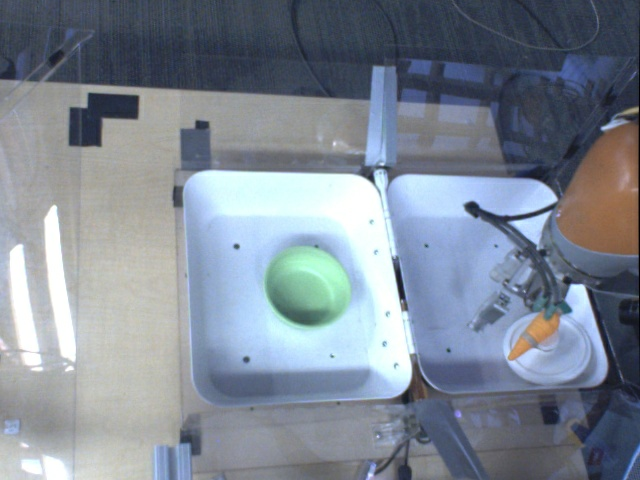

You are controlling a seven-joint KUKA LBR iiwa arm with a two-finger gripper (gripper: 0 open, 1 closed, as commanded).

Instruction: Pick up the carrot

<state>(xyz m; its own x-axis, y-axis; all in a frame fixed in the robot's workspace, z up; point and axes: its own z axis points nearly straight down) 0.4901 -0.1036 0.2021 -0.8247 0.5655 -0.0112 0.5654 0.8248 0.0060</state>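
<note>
Camera view – small orange carrot [533,336], green top, tilted

This was a robotics lab: two shallow white bins [290,298] sat side by side on a pale wooden bench [110,268] framed with aluminium rails [383,118], loose black cables [340,8] trailed over grey carpet [200,18], and black tape marks [100,116] dotted the benchtop.

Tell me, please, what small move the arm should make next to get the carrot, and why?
Probably a short shift toward the right bin's near right corner, then a descent. The small orange carrot with a green top lies on a round white plate there, and the metal two-finger claw sits just left of it, seemingly holding nothing, so it likely needs centring over the carrot first.
</note>
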